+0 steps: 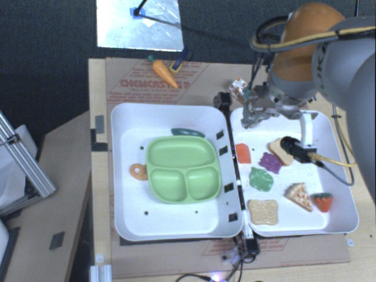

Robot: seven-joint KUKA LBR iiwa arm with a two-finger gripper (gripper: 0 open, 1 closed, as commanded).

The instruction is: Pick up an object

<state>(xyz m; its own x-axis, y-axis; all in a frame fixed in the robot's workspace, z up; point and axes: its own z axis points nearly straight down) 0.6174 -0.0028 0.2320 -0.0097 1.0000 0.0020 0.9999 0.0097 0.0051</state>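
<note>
Bins, two, white, shallow, side by side on the bench. Left bin point(126, 216): green divided tray point(183, 169) at centre; small orange pretzel-shaped ring point(138, 172) touching the tray's left edge; dark green piece point(188, 132) at the tray's far edge. Right bin point(341, 210): orange-red block point(242, 153) near the left wall; purple grapes point(271, 163); green leaf point(261, 179); bread slice point(263, 212) at the near left corner; pizza wedge point(299, 196); strawberry point(322, 201) near the right wall; tan piece point(280, 151) beside a black fitting. Carrot point(164, 73) lies on the bench beyond the left bin. Gripper point(254, 117) hangs over the right bin's far left corner; jaw opening cannot be judged, nothing visibly held.
</note>
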